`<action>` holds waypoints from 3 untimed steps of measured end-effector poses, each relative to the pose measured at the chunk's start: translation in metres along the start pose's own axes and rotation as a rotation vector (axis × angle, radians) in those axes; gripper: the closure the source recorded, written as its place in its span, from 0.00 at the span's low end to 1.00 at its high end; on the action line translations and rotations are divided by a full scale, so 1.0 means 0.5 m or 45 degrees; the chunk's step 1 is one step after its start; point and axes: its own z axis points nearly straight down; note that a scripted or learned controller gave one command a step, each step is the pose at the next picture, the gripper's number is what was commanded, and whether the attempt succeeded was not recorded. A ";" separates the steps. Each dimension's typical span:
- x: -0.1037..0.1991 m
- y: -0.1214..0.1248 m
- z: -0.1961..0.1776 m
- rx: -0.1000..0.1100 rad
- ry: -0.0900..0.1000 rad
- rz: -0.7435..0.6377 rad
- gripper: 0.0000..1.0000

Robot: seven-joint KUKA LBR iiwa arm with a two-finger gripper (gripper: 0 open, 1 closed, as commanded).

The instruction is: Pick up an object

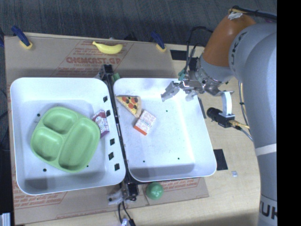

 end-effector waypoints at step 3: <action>0.024 0.067 0.179 -0.003 0.000 -0.007 1.00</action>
